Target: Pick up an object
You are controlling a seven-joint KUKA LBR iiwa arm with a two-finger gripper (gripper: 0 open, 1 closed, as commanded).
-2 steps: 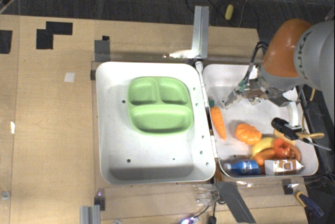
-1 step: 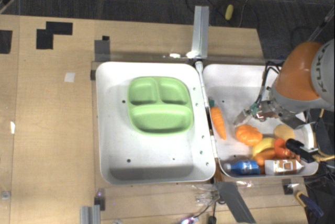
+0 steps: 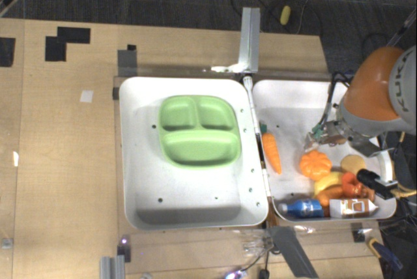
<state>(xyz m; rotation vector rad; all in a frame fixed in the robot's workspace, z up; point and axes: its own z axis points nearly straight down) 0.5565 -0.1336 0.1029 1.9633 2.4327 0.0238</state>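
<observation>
On the wooden bench (image 3: 58, 160), the left bin (image 3: 137, 199) held a green divided plate (image 3: 197, 129). In the right bin (image 3: 287, 102) we saw a carrot (image 3: 271, 152), an orange pumpkin-like toy (image 3: 315, 164), a blue bottle (image 3: 303, 208) and other toys. The gripper (image 3: 326, 135) hung just above the pumpkin; whether it was apart or together, we could not tell. Nothing had been lifted, so the pick remained undone.

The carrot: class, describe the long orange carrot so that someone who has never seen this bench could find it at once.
Find the right-hand shallow white bin. Along its left wall, beside the divider, lies the long orange carrot, green-tipped end pointing away. Unlike the round orange pumpkin-shaped toy and the items piled in the near right corner, it is slim, tapered and lies alone.
</observation>
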